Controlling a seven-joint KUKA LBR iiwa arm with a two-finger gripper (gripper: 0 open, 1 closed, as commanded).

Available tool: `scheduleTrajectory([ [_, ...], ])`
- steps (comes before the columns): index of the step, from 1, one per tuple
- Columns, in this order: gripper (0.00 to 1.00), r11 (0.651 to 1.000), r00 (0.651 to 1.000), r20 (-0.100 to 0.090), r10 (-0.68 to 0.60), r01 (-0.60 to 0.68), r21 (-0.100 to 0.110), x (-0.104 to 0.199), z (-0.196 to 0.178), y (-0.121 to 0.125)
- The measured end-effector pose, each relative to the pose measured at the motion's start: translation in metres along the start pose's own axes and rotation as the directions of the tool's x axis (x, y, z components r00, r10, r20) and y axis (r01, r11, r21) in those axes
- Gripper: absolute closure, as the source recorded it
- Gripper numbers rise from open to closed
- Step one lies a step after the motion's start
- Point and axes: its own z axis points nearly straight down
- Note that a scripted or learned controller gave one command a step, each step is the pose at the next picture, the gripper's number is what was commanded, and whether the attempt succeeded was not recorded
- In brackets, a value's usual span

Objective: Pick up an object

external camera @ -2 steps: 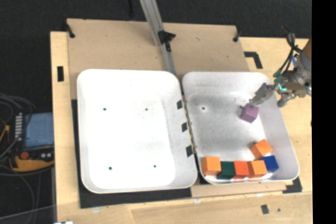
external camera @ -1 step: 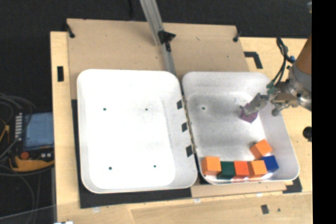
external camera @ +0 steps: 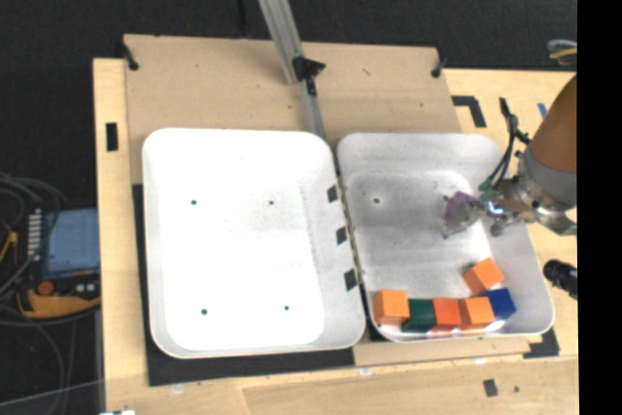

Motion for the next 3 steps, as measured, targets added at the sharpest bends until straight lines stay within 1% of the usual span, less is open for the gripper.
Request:
scheduleTrajectory([
  [1, 0.0, 1.0, 1.0, 0.0, 0.001, -0.001, 0.0, -0.006, 0.062, 0.0],
  [2, 1.0, 1.0, 1.0, 0.0, 0.008, -0.008, -0.011, -0.006, 0.047, 0.003],
  [3, 1.0, 1.0, 1.0, 0.002, -0.006, 0.006, -0.013, -0.011, -0.017, 0.009],
])
